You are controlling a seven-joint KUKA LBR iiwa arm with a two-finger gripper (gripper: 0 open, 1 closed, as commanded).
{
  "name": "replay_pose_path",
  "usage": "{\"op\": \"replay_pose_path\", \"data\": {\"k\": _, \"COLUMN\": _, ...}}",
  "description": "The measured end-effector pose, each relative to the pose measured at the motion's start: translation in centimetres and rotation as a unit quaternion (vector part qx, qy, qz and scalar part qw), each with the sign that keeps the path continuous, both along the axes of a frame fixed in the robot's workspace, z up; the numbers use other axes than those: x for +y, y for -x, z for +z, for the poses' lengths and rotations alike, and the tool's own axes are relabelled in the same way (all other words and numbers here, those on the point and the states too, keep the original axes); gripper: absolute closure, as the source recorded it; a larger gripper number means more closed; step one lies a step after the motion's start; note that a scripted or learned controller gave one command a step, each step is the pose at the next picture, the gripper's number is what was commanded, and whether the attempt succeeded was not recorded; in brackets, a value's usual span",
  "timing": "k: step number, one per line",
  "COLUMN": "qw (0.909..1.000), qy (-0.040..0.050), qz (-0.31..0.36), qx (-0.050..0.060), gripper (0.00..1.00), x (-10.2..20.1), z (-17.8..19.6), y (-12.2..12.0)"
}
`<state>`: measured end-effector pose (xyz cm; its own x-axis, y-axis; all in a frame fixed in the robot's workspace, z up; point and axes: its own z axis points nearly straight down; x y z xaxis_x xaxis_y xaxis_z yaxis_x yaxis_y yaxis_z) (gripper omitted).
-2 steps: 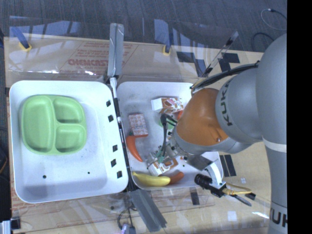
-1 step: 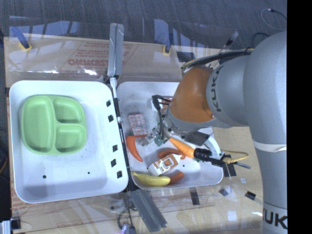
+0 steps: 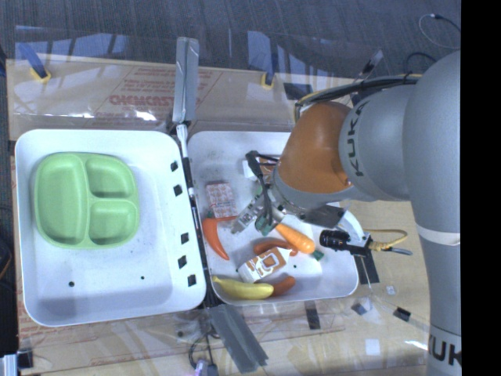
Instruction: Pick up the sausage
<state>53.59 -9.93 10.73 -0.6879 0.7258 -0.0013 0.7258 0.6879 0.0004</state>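
Sitting in the left bin [image 3: 47, 288] is a green divided plate [image 3: 86, 200], lying toward that bin's far left corner. Moving right, the right bin [image 3: 200, 151] is holding a scatter of toy food: a pinkish wafer block [image 3: 220, 198] is lying near its left wall, with an orange-red chili pepper [image 3: 214, 236] curving just near of it. A yellow banana [image 3: 243, 289] is resting along the near wall, and a small labelled packet [image 3: 264, 265] is lying just beyond it. The sausage [image 3: 270, 247], reddish-brown, is lying at the bin's middle, touching the packet's far edge, with a carrot [image 3: 296, 240] angling just right of it. The gripper [image 3: 257, 216] is hanging over the bin's middle, just far-left of the sausage, its fingers looking slightly parted with nothing between them. The arm [image 3: 376, 143] is reaching in from the right.
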Motion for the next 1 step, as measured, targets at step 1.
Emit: {"op": "replay_pose_path", "data": {"k": 1, "qw": 0.9960, "qy": -0.0010, "qz": 0.090, "qx": 0.002, "gripper": 0.00, "x": 0.35, "z": -1.64, "y": 4.31}}
